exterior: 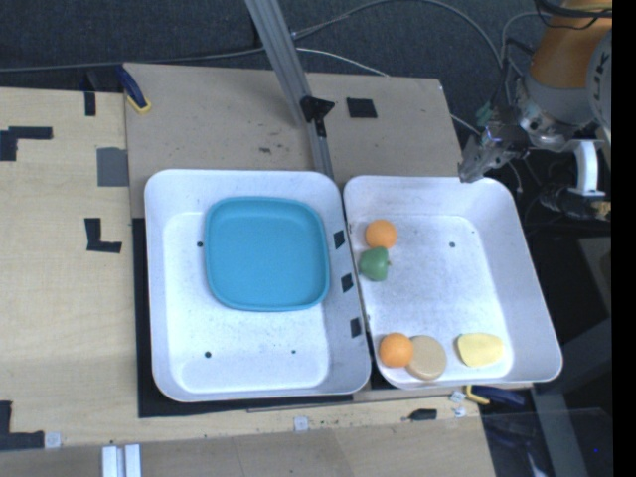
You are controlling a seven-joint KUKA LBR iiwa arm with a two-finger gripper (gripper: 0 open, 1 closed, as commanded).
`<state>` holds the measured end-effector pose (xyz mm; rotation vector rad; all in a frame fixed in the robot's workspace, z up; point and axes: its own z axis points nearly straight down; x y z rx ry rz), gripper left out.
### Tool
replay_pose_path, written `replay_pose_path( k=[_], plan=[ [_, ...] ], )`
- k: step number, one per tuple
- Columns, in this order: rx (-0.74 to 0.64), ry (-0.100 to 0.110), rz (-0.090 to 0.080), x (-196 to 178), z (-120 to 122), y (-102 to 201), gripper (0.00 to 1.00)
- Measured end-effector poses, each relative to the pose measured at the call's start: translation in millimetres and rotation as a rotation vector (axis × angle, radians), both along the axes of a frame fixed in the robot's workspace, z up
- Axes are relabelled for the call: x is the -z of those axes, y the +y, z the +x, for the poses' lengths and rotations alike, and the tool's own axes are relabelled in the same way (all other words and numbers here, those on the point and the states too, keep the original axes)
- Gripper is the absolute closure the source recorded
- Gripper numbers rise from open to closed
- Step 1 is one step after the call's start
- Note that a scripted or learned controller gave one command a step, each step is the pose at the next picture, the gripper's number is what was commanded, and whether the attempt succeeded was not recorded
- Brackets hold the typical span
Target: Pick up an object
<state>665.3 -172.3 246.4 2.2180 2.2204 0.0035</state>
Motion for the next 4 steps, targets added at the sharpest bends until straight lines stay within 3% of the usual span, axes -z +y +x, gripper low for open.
replay_pose_path(
  k=[1,4],
  plan=[
    [0.000,0.000,0.000,-50.0,0.6,0.2,1.00],
    [-0.003,0.004,0.001,-25.3,-69.0,133.0,1.00]
  ],
)
